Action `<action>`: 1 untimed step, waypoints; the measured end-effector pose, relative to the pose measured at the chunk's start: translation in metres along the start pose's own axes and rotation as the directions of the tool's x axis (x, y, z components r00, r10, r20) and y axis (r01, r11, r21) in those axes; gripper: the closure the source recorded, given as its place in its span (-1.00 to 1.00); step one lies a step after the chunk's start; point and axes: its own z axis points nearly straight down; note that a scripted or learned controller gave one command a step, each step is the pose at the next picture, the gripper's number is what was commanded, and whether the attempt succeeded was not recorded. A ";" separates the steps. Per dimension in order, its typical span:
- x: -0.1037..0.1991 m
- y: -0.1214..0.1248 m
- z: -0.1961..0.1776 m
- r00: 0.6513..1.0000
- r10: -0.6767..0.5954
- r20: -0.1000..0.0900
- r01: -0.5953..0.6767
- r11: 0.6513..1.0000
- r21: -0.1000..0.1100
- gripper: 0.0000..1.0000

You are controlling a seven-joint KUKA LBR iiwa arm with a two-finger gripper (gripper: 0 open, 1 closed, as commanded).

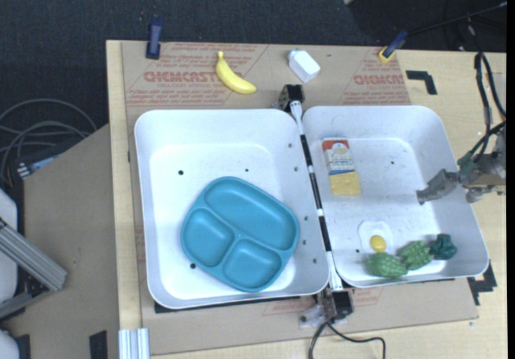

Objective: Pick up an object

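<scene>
The right bin (402, 128) holds a small carton (341, 167) with a red-and-white top and a yellow lower half, lying flat near the bin's left wall. A toy fried egg (376, 235) lies toward the front. Beside it, along the front wall, sit a light green leafy piece (386, 266), a second green piece (417, 253) and a dark green one (443, 248). My gripper (441, 185) reaches in over the bin's right rim, grey and low, about level with the carton and well to its right. Nothing shows between its tips.
The left bin (161, 140) holds a blue divided plate (238, 233). On the bench behind the bins lie a yellow banana (232, 76) and a small white block (304, 66). Clips (154, 37) hold the cardboard's back edge. Cables (489, 100) hang at the right.
</scene>
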 end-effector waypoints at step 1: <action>0.027 -0.005 0.053 1.000 -0.001 -0.001 0.001 1.000 0.002 -1.00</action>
